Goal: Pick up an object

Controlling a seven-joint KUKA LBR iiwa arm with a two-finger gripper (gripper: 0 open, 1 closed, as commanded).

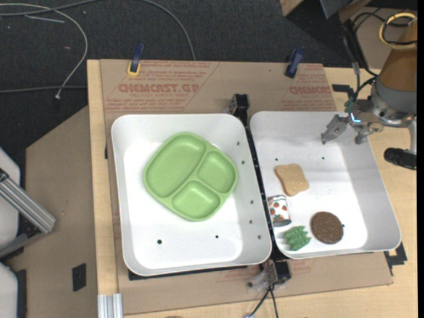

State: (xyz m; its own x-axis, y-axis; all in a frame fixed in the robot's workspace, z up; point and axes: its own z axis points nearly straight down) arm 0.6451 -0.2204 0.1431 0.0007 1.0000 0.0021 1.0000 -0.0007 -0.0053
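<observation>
Hovering spread and unladen: pincer (346, 130) (twelve o'clock of bread slice (291, 179)), with can (279, 210), cookie (327, 227), greens (296, 237) lying apart.

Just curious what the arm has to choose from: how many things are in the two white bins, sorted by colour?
Green: 2, a divided plate and a leafy vegetable
Tan: 1, a bread slice
Brown: 1, a round cookie
Red and white: 1, a small can
Total: 5
</observation>
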